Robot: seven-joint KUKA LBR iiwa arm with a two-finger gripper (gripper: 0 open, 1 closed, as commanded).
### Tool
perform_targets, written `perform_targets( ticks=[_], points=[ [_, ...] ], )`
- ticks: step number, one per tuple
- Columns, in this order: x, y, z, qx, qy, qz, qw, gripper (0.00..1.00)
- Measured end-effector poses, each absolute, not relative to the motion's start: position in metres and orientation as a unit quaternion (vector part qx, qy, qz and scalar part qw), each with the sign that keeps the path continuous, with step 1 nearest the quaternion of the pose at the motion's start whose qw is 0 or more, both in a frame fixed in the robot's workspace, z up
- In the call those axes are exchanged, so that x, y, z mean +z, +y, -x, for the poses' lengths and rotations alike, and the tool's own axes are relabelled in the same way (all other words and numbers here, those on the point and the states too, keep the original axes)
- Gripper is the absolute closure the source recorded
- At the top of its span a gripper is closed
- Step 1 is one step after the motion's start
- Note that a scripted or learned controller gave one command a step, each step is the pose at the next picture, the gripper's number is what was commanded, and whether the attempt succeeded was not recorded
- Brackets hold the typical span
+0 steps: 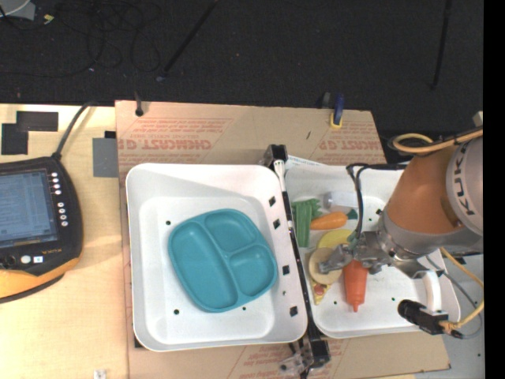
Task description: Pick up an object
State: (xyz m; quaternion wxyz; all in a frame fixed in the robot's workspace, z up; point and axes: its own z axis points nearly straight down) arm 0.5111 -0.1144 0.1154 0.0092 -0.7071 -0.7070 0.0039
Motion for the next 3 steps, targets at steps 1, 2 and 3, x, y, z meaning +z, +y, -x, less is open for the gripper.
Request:
perform_targets(
  ticks=[1,2,3],
  points=[
    [0.103,-0.128,-0.572,-0.0050,-0.707,0.708,-0.007,0.00],
    [0.087,-0.136,-0.529,0.0015,-0.707,0.707,0.003,0.00],
    [0.087,-0.127,-0.474,0.0010,-0.707,0.707,0.003,0.00]
  ],
)
